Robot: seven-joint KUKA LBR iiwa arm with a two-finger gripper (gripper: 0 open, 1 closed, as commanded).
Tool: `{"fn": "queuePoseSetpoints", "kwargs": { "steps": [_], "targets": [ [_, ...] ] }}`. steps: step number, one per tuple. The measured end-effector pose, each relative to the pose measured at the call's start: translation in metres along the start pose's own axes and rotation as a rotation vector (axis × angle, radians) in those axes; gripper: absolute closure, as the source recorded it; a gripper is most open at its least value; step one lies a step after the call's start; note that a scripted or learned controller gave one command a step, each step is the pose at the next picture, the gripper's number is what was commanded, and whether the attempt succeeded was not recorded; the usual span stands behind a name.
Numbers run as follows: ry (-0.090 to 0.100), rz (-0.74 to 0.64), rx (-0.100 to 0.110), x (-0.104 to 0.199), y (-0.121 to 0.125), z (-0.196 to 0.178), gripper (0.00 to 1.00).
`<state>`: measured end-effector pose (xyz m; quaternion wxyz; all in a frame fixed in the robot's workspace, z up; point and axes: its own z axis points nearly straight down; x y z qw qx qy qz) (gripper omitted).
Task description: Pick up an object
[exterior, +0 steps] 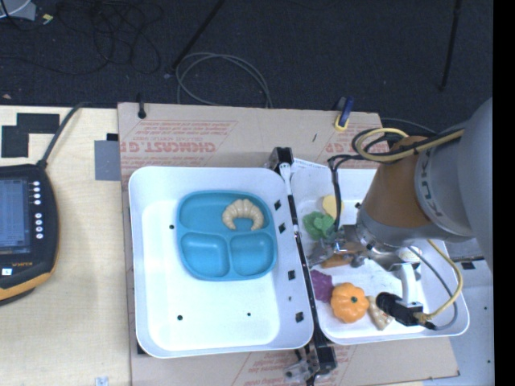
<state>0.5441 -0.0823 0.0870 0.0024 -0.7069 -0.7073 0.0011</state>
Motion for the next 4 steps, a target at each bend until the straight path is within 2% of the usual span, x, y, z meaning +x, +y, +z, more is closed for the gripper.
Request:
{"fn": "queuePoseSetpoints", "kwargs": {
  "steps": [1, 2, 3, 4],
  "targets": [
    [-0.003, 0.000, -0.007, -0.009, 0.064, -0.001, 0.00],
    [0.001, 0.003, 0.004, -0.010, -0.014, 0.000, 0.00],
    [-0.002, 0.000, -0.004, -0.006, 0.029, 0.000, 0.00],
    [-0.003, -0.002, -0.008, -0.010, 0.101, -0.002, 0.00]
  ]
}}
